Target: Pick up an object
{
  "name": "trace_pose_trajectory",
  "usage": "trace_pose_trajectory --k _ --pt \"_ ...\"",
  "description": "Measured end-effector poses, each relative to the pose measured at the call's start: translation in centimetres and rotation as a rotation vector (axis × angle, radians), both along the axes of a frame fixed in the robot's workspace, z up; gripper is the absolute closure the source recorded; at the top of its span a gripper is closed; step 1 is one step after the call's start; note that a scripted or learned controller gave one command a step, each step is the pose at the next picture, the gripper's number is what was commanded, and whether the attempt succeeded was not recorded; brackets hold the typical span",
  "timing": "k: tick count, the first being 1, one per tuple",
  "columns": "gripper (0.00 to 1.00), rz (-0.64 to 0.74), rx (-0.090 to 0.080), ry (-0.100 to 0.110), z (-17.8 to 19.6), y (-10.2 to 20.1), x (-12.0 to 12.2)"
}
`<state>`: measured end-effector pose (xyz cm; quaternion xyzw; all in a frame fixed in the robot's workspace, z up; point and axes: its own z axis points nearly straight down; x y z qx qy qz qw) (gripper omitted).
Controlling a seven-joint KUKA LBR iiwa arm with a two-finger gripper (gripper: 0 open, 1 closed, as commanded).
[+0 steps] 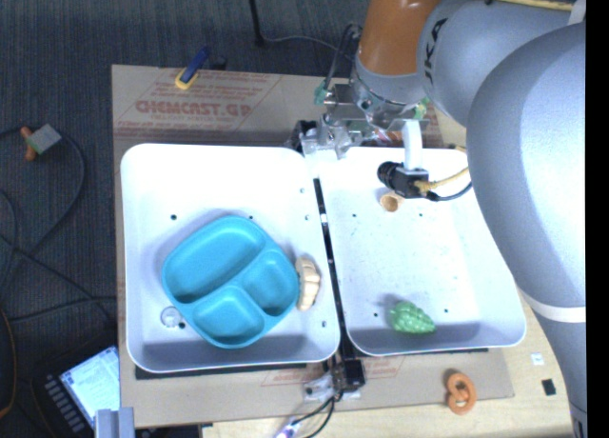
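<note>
Carpet carries one small grey-and-orange block (40, 139), well to the left of the blue tray (231, 279) and farther from the camera. One blue-and-yellow tool (193, 65) lies beyond the tray on one cardboard sheet (190, 108) with red lettering. Two shallow white bins stand side by side on the tabletop (533, 379).

The left bin (143, 189) holds three things. The tray itself is one piece with three compartments and sits turned at a slant. One small clear round thing (171, 316) lies at the tray's near left corner; whether it touches the tray I cannot tell. One cream curved piece (308, 282) lies against the tray's right edge.

Beyond the tray and to its right, one pincer (328, 138) hangs over the far end of the seam where the two bins meet. Whether it is spread or pressed together cannot be told from this angle. Above it rises the single arm (495, 65), grey with one orange band (400, 17).

The right bin (447, 265), just right of the tray's bin, holds two things. One small tan nub (389, 202) lies right of the tray and farther back. One green bumpy lump (411, 318) lies right of the tray and slightly nearer the camera, close to the bin's front wall. All five things in the bins lie apart from the pincer.

One orange ring-shaped thing (461, 390) lies on the bare tabletop, right of the tray and nearer the camera than both bins.
</note>
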<state>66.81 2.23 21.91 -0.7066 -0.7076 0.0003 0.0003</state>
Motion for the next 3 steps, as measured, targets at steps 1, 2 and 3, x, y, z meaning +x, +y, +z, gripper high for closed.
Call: trace_pose_trajectory --k 1,2,3 --pt "0.0 0.0 -0.001 0.0 0.0 -0.1 0.0" --pt "0.0 0.0 -0.001 0.0 0.0 -0.1 0.0" --pt "0.0 -0.001 -0.002 -0.003 9.1 -1.4 -3.6"
